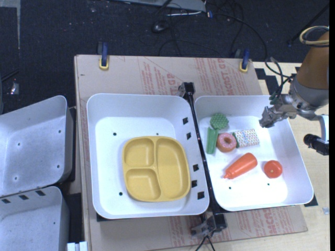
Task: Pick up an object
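The right bin point(293, 192) holds a green broccoli piece point(219, 121), a green stick-shaped item point(211, 140), a pink-frosted donut point(226, 143), a sprinkled white block point(246, 138), an orange carrot point(241, 166) and a red tomato point(272, 169). My gripper point(267, 118) hangs over the bin's upper right part, right of the sprinkled block and apart from it. Its fingertips are dark and small against the bin wall. Nothing shows between them.
The left bin point(104, 140) carries a yellow divided plate point(156, 168). A black divider point(196, 140) runs between the bins. Yellow clamps point(104, 63) point(244, 63) sit at the board's back edge. White panels point(31, 140) lie at far left.
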You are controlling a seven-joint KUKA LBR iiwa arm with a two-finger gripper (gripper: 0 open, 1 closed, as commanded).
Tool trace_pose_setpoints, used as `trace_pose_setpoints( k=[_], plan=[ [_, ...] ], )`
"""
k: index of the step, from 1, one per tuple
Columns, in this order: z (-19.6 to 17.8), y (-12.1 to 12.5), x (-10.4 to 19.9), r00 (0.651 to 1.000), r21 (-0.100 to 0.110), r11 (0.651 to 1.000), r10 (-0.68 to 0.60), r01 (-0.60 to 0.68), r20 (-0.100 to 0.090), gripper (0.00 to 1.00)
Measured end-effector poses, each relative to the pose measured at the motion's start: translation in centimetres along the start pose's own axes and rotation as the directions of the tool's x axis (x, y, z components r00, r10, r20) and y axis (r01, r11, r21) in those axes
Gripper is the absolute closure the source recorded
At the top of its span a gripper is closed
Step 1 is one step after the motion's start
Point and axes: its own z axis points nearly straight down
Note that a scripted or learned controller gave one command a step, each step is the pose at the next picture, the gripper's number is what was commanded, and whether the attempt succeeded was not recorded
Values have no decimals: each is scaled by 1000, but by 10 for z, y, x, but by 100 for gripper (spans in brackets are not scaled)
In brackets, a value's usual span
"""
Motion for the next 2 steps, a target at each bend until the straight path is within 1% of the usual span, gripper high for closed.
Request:
trace_pose_setpoints(
  k=[2],
  plan=[
    [-109, 4, 0, 1000, -2, 1000, -4, 4, 0, 100]
  ],
)
